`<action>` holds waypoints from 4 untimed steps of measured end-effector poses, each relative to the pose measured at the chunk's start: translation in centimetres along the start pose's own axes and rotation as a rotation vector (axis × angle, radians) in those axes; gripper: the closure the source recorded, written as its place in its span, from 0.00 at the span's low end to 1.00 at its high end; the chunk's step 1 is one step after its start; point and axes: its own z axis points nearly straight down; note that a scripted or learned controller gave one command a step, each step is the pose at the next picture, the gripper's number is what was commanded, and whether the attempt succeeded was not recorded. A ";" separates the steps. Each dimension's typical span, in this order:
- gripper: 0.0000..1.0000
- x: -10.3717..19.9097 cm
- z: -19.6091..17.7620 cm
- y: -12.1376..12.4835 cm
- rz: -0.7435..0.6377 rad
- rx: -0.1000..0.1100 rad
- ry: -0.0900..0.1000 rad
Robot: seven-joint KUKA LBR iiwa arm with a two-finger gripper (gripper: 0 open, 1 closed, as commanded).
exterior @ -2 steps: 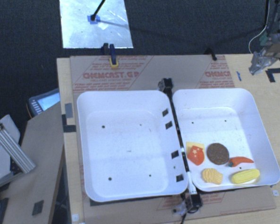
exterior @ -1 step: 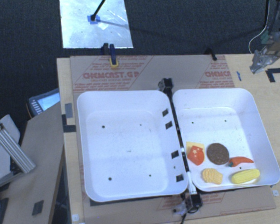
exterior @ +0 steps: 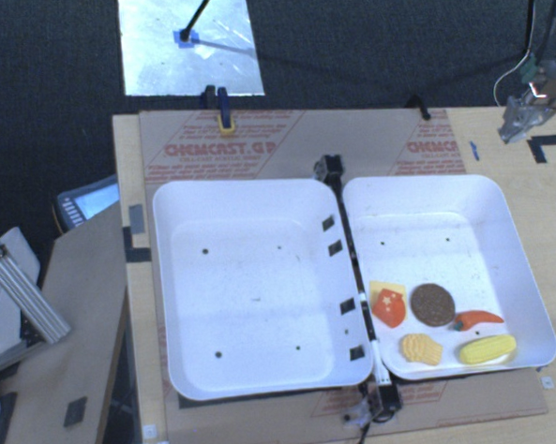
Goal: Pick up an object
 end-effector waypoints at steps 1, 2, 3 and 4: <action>1.00 0.0 -0.5 0.0 0.000 0.000 0.000; 1.00 0.0 -1.3 0.0 -0.001 0.000 0.000; 1.00 0.0 -1.8 0.0 -0.001 0.000 0.000; 1.00 0.0 -2.0 0.0 0.000 0.000 0.000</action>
